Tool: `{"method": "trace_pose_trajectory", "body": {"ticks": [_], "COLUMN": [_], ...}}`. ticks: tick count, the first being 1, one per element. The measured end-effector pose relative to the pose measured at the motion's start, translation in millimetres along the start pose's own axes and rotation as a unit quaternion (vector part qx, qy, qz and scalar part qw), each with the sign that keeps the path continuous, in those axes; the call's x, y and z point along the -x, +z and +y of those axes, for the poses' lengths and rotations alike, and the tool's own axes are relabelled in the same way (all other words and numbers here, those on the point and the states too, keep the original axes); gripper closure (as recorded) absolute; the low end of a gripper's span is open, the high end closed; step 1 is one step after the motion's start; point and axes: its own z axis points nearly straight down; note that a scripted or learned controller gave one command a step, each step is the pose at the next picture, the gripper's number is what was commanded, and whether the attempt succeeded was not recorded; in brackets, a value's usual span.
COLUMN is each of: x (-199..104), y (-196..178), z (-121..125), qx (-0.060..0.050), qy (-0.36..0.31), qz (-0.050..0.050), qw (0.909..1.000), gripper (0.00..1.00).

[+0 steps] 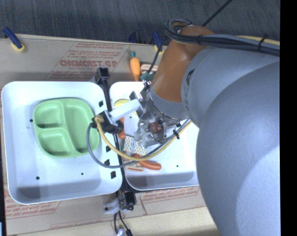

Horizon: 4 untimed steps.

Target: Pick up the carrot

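An orange carrot (134,69) with a green top lies on the cardboard just behind the right bin (185,173), outside it. A second long orange piece (149,165), carrot-like, lies near the right bin's front wall. My gripper (144,131) hangs low over the left half of the right bin, pointing down between these two. The wrist and its cables hide what lies beneath it. A small orange bit (121,132) shows at the gripper's left, next to the divider.
A green divided plate (62,127) sits in the left bin (15,146). A yellow item (121,103) and a patterned packet (132,145) lie in the right bin near the gripper. A black and yellow cable (101,146) loops over the divider. The arm covers the right bin's right side.
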Motion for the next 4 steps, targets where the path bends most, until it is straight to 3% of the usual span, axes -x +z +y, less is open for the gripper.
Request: {"method": "trace_pose_trajectory", "body": {"ticks": [1, 2, 3, 4], "x": [-47, -8, -42, 1], "y": [-155, -43, 9, 33], "z": [6, 46, -29, 11], "qx": [0.001, -0.001, -0.002, -0.001], "qy": [-0.049, -0.100, -0.191, -0.349], "qz": [0.001, -0.001, -0.002, -0.001], "qw": [0.9988, 0.9950, 0.9815, 0.9372], "gripper": [1.00, 1.00, 1.00, 1.00]}}
